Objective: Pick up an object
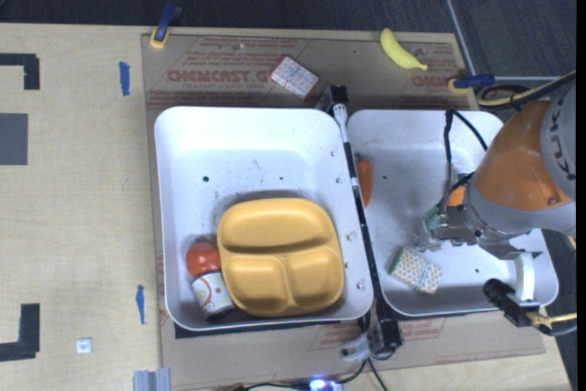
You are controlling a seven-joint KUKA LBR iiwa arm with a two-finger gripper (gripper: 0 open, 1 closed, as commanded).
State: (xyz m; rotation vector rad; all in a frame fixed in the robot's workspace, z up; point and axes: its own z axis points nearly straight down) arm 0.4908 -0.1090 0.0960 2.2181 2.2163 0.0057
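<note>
The hand [438, 232], its grip state hidden, hangs over the patterned packet [415, 270] by the right bin's [403, 128] front edge; an off-centre descent could nudge it aside.

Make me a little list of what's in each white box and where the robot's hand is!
left bin: yellow divided tray, small orange-and-white bottle beside it
right bin: checkered packet, orange thing at the left wall
gripper: low over the right bin, next to the packet
outside the bins: banana, patterned packet
</note>
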